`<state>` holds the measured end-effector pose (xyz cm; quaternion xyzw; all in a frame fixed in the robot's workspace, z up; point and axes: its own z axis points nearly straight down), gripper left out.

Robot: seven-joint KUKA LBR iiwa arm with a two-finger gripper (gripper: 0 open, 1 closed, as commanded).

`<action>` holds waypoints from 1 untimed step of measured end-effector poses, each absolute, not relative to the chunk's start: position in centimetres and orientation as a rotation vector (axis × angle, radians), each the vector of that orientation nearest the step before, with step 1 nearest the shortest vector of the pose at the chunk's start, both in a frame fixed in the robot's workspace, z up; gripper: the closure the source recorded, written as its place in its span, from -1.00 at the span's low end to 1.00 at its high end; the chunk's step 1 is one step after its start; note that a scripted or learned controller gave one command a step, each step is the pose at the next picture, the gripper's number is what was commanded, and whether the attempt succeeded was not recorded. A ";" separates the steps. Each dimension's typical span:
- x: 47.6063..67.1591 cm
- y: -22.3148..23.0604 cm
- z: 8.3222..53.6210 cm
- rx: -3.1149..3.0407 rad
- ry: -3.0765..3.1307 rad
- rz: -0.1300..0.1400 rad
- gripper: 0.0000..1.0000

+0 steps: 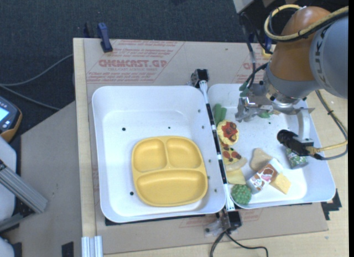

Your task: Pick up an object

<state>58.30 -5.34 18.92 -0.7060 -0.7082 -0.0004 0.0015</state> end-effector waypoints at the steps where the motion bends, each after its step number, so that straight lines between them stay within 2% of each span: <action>1: 58.6 -5.6 18.5 -2.220 -2.221 0.001 -1.00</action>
